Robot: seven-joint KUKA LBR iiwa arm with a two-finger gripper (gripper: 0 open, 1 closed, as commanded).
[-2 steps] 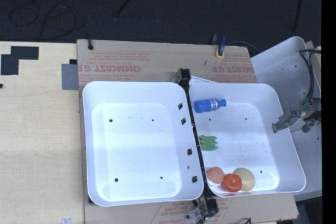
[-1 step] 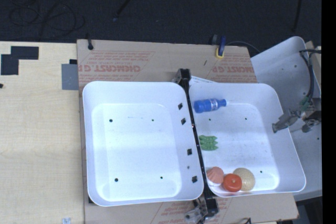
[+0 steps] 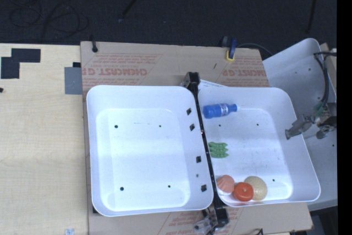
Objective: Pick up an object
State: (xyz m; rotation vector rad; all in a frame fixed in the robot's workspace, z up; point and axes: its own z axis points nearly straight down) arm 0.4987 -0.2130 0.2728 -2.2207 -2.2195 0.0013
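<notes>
The right bin (image 3: 291,104) holds a blue bottle (image 3: 219,110) lying on its side near the far left corner. A small green piece (image 3: 218,149) lies by the divider at mid-depth. At the near edge sit a pink round item (image 3: 225,183), a red round item (image 3: 243,191) and a beige ball (image 3: 257,186), packed close together. My gripper (image 3: 298,129) hangs at the right rim of that bin, small and dark against the white, well away from all the objects and with nothing seen in it.
The left bin (image 3: 96,118) stands beside the right one, with a black clip strip (image 3: 201,135) between them. Both rest on cardboard (image 3: 143,66) over a light wooden bench. A white mount (image 3: 300,60) rises at the far right.
</notes>
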